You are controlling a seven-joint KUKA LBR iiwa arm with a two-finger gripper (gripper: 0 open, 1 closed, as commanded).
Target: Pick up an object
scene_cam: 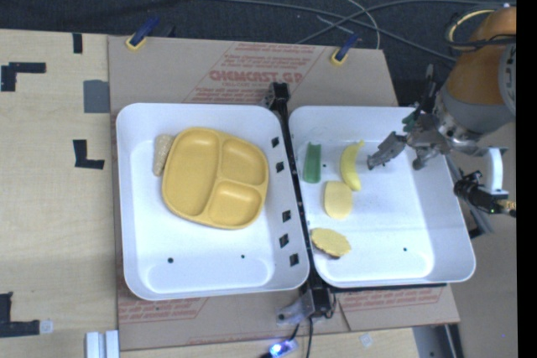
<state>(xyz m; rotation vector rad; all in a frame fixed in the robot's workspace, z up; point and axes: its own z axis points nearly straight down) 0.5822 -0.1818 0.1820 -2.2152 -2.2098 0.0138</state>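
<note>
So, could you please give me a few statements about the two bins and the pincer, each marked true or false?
1. The yellow divided plate lies in the left bin. True.
2. The green piece lies in the left bin. False: it is in the right bin, near the divider.
3. The pincer holds the banana. False: the banana lies on the bin floor, apart from it.
4. The right bin holds four items. True.
5. A tan piece sits at the plate's left edge. True.

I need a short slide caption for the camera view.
The gripper hovers over the right bin near a banana; a yellow tray fills the left bin.
</note>
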